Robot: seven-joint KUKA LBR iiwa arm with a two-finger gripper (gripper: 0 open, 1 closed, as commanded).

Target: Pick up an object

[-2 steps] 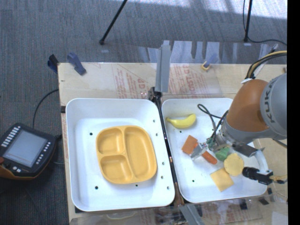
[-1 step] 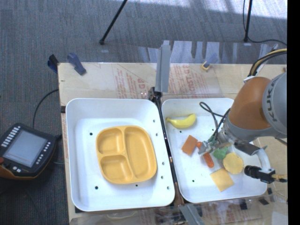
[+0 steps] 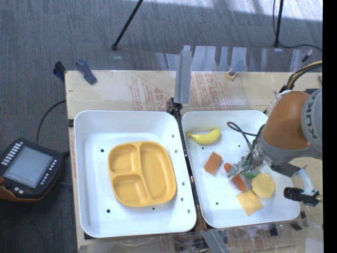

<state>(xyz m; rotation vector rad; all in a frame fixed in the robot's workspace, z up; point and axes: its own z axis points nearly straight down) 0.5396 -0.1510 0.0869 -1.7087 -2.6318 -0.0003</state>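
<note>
My gripper (image 3: pixel 239 170) is down in the right bin (image 3: pixel 221 210), low over a small red-orange piece (image 3: pixel 239 183) that lies just below its tip. An orange block (image 3: pixel 213 163) sits to the gripper's left, with a tiny red bit (image 3: pixel 227 167) between them. A yellow banana (image 3: pixel 204 136) lies near the bin's back left. A round yellow disc (image 3: pixel 263 185) and a flat yellow cheese square (image 3: pixel 248 202) rest to the right and front of the gripper. The arm's orange band (image 3: pixel 287 121) hangs over the bin's right side.
The left bin (image 3: pixel 89 136) holds a yellow three-compartment plate (image 3: pixel 141 173). A black cable (image 3: pixel 239 129) loops across the right bin's back. A teach pendant (image 3: pixel 26 167) lies on the floor at left. A metal post (image 3: pixel 182 80) stands between the bins.
</note>
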